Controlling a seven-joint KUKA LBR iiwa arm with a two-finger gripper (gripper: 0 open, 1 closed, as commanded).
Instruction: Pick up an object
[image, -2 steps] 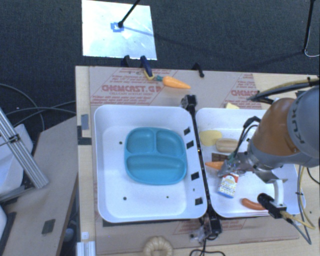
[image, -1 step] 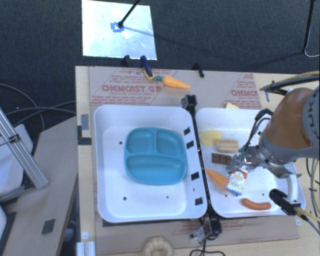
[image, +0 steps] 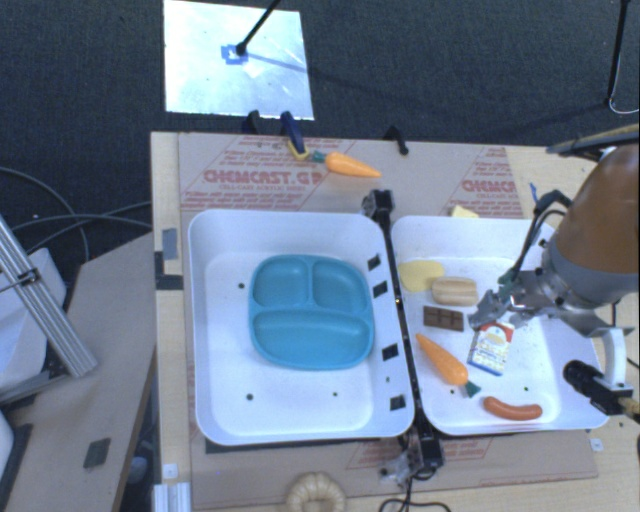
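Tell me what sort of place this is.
Probably a robot test bench in a lab, not a kitchen: the arm reaches over two white bins, toy food such as a carrot fills one, and loose cables cross dark carpet.

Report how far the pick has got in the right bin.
Done: the arm has reached into the right bin, and the pincer sits directly over the small carton. In hand: nothing clearly; the carton lies on the bin floor. Left: the grasp and the lift. The carrot, sausage, chocolate bar and bread piece lie untouched nearby.
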